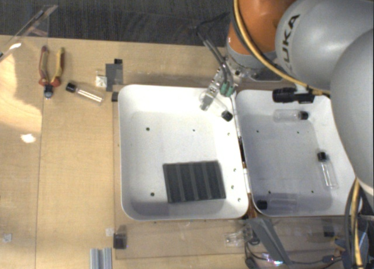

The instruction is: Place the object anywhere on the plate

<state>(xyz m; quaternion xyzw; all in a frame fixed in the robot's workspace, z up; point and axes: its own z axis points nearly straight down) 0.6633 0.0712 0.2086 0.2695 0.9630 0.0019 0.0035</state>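
- The arm (315,40) (grey, with its orange band uppermost) is seen reaching in over the far edge of the right bin (257,145), and much of that bin's right side is covered by it.
- The bench (64,174) is taken up mostly by the two bins; the left bin (134,145) is set touching, or all but touching, the right one.
- The plate (194,181), dark and ribbed, is laid flat in the left bin toward its near wall.
- The task's object is judged to be one of two clear, black-capped vials lying in the right bin (which one is meant cannot be told).
- The nearer vial (290,114) is laid with its long axis across the view, to the right of the gripper and near it; the second vial (326,169) is laid roughly at right angles to the first, further toward the near wall.
- The gripper (209,99) is held over the far right corner of the left bin, just beside the seam between the bins; whether it is spread or pressed together cannot be told, and nothing can be made out held in it.
- The coming move is judged to turn on this: both vials lie to the gripper's right, the plate toward the near edge, so a carry across the seam is called for.
- A small black piece (227,116) is seen just below the gripper; what it is cannot be told.
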